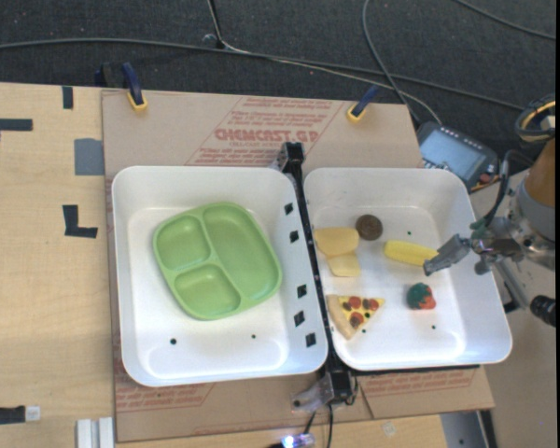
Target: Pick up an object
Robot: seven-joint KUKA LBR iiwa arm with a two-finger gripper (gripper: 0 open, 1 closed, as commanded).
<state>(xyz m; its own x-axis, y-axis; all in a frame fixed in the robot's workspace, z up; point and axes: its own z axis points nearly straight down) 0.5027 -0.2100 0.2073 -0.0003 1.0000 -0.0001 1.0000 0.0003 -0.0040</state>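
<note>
Approach step: the end effector (445, 256), grasp state unclear, hangs at the frame's right beside the yellow piece (409, 252). Next, descend over it.

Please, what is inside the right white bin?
Inside the right bin: two yellow pieces, brown disc, yellow corn-like piece, pizza slice, green-red item. Nothing looks covered.

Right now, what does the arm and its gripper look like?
The arm enters from the right, grey with an orange band above the wrist. The gripper is dark grey metal with slim fingers, and thin cables run along the wrist housing.
</note>
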